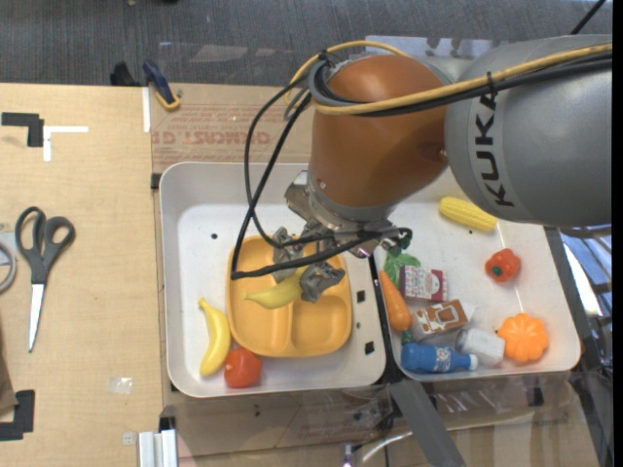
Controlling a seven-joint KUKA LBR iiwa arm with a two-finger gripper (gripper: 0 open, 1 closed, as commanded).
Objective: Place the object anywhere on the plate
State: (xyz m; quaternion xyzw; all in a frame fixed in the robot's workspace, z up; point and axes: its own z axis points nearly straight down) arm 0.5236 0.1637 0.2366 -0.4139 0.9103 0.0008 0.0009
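A small yellow-green banana-shaped object (274, 294) lies on the yellow divided plate (321, 331) in the left bin (185, 261). My gripper (304, 263) hangs just above the plate, under the orange wrist band. Its two dark grey fingers (322, 279) stand apart, open. The object rests at the lower left of the fingers; its right tip reaches toward one of them, and nothing sits between them. Black cables cross the plate's upper part.
A larger yellow banana (214, 337) and a red tomato (242, 368) lie left of and below the plate. The right bin (560, 290) holds corn (467, 214), a carrot (394, 302), a red pepper (502, 266), an orange pumpkin (524, 338), a blue bottle (436, 359) and small cartons.
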